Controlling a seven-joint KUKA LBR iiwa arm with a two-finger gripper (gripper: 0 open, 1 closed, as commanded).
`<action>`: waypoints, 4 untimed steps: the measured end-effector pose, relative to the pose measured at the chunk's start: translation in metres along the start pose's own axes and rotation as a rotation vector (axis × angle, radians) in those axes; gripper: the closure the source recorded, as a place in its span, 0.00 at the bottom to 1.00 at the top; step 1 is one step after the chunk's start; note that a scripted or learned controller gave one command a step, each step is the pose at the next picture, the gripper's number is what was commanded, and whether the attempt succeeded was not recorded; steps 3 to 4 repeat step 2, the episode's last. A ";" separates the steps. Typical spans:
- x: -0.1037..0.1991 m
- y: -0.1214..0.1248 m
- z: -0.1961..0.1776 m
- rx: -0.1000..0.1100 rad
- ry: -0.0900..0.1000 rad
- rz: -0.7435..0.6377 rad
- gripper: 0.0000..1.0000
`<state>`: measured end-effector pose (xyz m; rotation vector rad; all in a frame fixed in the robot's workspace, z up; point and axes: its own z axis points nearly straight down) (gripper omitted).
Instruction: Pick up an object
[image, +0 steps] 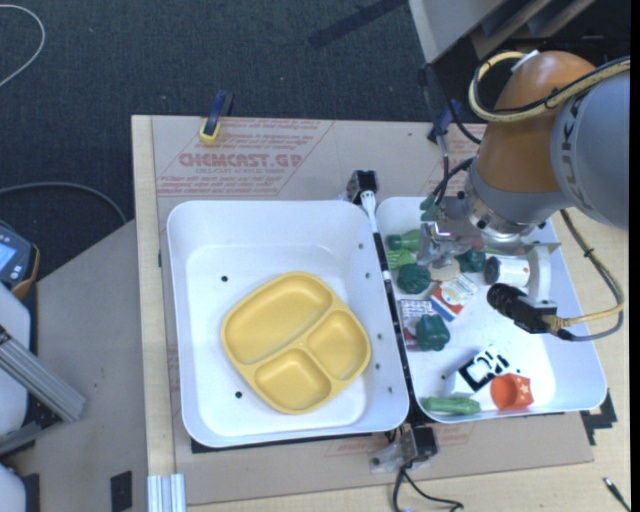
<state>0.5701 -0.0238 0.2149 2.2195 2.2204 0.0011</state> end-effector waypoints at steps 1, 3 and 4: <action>0.008 0.001 -0.015 -0.002 0.001 -0.001 1.00; -0.003 -0.006 -0.019 0.002 0.001 0.001 1.00; -0.003 -0.006 -0.019 0.002 0.001 0.001 1.00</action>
